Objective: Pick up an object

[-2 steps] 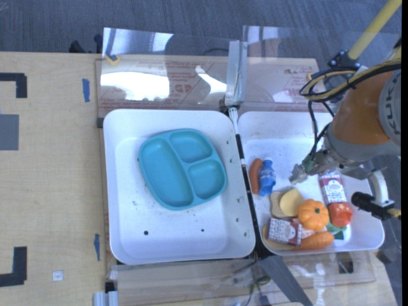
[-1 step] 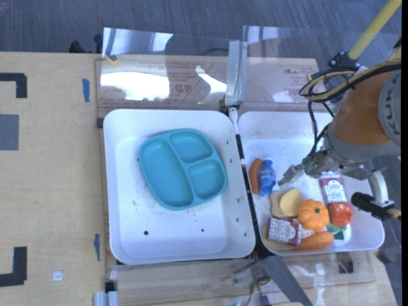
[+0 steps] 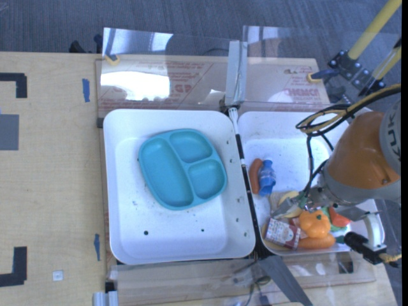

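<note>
Down in right bin (image 3: 280,132) among toys (image 3: 315,225); end effector (image 3: 305,204) finger state impossible to tell. Blue tray (image 3: 183,167) in left bin (image 3: 121,171).

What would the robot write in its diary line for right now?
arm: over right bin | gripper: low among toy pile | blue tray: left bin, untouched

The arm (image 3: 366,155) is running off the right edge, and its orange band is covering part of the right bin (image 3: 280,132). The end effector (image 3: 305,203) is sitting low among the piled toys (image 3: 306,225), too cluttered to read. A small packet (image 3: 282,233) is showing print too small to make out.
</note>
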You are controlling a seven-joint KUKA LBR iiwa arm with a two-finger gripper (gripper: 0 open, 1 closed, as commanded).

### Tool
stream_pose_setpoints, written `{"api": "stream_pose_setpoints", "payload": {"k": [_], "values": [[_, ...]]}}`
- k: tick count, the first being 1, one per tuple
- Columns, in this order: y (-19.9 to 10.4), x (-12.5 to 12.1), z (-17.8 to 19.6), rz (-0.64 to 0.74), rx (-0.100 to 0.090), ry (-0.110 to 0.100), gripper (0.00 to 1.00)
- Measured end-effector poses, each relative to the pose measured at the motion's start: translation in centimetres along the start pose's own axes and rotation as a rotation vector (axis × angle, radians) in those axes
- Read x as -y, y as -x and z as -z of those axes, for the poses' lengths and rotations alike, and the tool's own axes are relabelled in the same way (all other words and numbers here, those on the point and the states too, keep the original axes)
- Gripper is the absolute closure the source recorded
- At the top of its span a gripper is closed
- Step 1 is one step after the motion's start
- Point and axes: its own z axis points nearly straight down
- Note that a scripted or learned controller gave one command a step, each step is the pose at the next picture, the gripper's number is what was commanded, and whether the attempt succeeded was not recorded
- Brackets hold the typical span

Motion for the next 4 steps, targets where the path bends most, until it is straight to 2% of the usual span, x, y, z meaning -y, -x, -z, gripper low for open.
{"api": "stream_pose_setpoints", "payload": {"k": [1, 2, 3, 4], "values": [[0.0, -0.1, 1.0, -0.002, 0.0, 0.002, 1.0], [-1.0, 0.0, 8.3, -0.065, -0.002, -0.011, 1.0], [-1.1, 0.1, 8.0, -0.066, -0.004, -0.017, 0.0], [0.9, -0.2, 0.5, 0.135, -0.008, -0.014, 0.0]]}}
